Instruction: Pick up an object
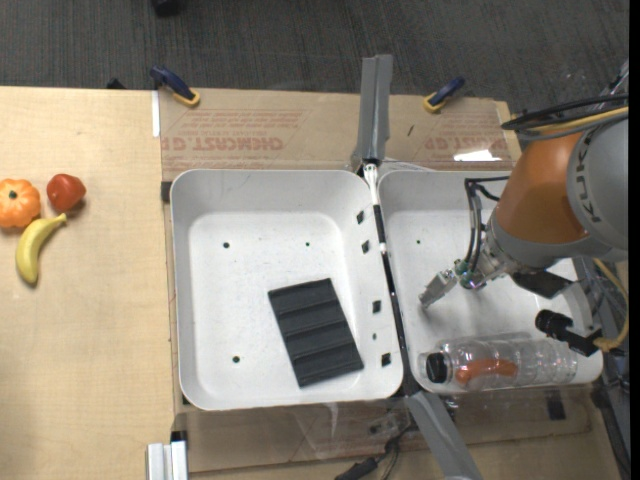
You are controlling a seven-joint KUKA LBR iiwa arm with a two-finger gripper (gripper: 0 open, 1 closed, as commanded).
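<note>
**Claw low over the right bin, above a clear plastic bottle**

Camera view, from above at a slant: the claw (438, 290) hangs over the floor of the right bin (420, 198), and how far its fingers are spread is too small and foreshortened to tell; nothing can be seen between them. The grey arm (600, 183) with its orange band (535, 198) reaches in from the right and bends down and leftward to the wrist. A clear plastic bottle (505, 365) lies on its side along the near wall of that bin, black cap pointing left, something orange inside, close below the claw but apart from it. It is probably light, smooth, slippery, and likely to roll or dent; across the middle of the body looks the best hold. In the left bin (200, 208) a dark ribbed block (314, 331) lies flat and looks stiff. Far left on the bench (80, 368) sit an orange (17, 204), a red fruit (66, 192) and a banana (34, 249)
</note>
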